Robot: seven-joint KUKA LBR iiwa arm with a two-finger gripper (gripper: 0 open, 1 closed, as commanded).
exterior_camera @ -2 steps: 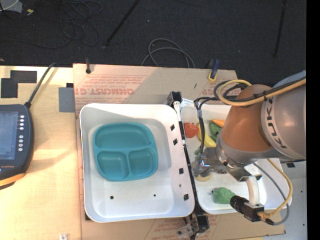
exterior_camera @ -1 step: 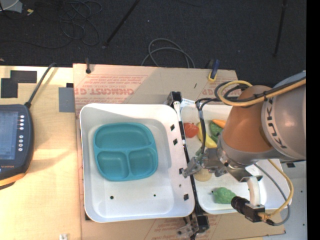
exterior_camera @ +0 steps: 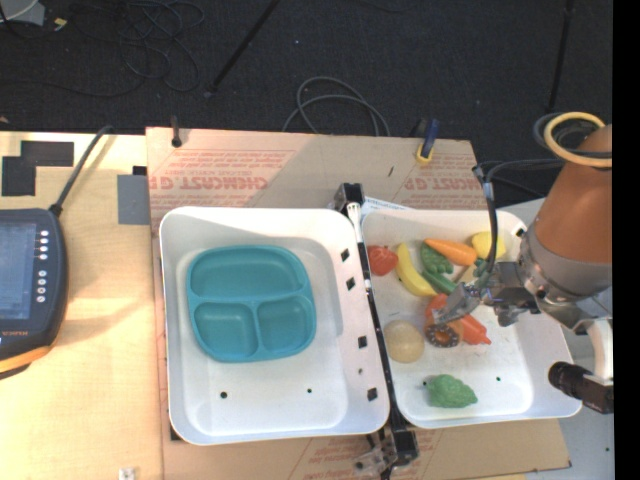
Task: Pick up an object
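Low over the right-hand shallow white bin (exterior_camera: 520, 368), the arm's two-finger tool (exterior_camera: 458, 308) sits among plastic toy foods — beside a yellow banana (exterior_camera: 412, 271) — whether it grips, unclear.

The tabletop (exterior_camera: 100, 388) is light wood, with a cardboard sheet (exterior_camera: 300, 173) across its centre. A dark carpeted floor (exterior_camera: 150, 58) fills the upper frame, strewn with black cables (exterior_camera: 340, 103). A handheld control pendant (exterior_camera: 25, 278) lies at the left edge. Lighting is bright and even.
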